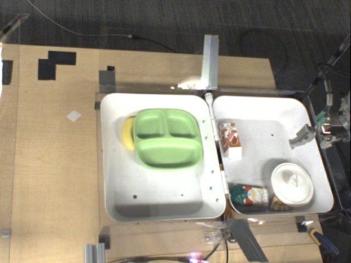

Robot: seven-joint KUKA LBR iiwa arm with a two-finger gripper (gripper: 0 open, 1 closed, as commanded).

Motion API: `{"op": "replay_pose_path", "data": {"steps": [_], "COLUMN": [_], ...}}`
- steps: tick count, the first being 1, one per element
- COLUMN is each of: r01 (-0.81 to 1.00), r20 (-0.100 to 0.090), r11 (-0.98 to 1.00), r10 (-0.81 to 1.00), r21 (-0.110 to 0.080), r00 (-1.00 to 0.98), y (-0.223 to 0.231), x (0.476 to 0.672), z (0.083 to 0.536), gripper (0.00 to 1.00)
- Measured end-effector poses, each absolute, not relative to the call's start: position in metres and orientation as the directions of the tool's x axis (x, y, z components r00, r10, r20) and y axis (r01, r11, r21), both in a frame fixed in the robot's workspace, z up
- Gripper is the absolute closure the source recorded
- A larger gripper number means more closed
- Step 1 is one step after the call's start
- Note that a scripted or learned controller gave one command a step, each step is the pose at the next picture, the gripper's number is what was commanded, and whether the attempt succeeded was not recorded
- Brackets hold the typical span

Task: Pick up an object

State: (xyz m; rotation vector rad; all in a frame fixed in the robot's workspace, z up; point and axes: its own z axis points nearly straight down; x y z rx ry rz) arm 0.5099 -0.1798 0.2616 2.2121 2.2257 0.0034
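A divided tray (166, 137) is set in the left bin (118, 193), while a carton (230, 139), a bottle (249, 195) and a lidded tub (292, 183) are spread in the right bin (263, 114).

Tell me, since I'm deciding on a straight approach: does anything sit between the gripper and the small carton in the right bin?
Nothing visible does. The gripper hangs at the right bin's right side, and bare bin floor lies between it and the small carton. The white round lid sits nearer the camera, off that line.

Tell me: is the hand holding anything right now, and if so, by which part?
Nothing is visibly held. The hand sits over the right bin's right edge, apart from the white round container and the small carton.
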Motion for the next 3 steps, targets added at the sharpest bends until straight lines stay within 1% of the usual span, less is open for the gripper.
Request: {"op": "replay_pose_path", "data": {"steps": [1,2,3], "r01": [0.999,0.999,1.0], "r20": [-0.001,0.0,-0.009], "r11": [0.043,-0.044,-0.013], "r10": [0.999,0.999,1.0], "r21": [0.003,0.003,0.024], "r00": [-0.043,0.044,0.013], "y": [-0.173,-0.197,-0.173], "x": [0.508,0.496,0.494], "z": [0.181,0.15,0.093], "gripper": [0.0,0.0,0.0]}}
